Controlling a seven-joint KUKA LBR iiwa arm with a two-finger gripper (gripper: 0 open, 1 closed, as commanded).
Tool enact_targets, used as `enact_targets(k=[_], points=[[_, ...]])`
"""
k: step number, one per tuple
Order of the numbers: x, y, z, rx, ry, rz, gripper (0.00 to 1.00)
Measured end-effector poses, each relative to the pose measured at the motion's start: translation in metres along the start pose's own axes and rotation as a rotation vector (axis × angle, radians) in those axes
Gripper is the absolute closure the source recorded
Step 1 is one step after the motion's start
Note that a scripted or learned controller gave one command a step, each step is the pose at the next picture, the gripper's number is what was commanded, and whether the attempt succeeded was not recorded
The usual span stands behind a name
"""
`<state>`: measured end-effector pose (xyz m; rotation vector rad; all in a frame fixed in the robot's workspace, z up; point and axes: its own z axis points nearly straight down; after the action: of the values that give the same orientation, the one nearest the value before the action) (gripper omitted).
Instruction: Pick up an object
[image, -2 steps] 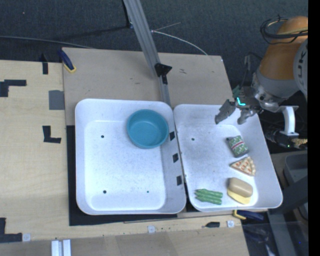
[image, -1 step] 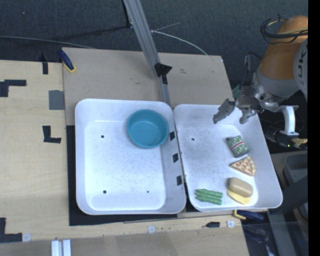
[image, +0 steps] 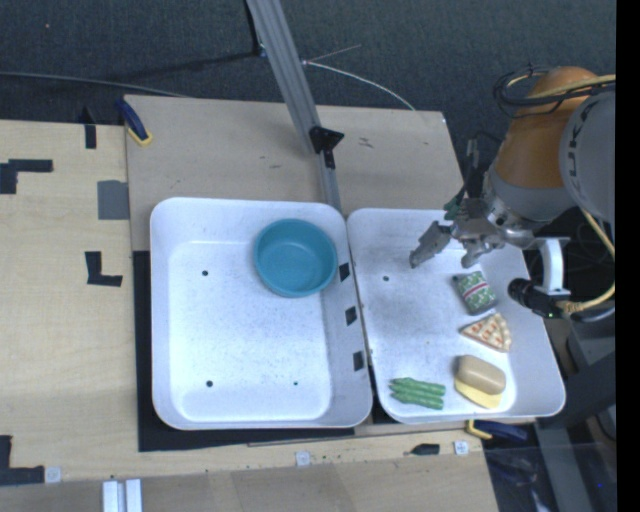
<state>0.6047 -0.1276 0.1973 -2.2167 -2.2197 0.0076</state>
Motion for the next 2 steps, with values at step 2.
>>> enact_targets(k=[2], points=[[0.002, 0.007, 0.111, -0.006, -0.002, -0.001, 0.00]])
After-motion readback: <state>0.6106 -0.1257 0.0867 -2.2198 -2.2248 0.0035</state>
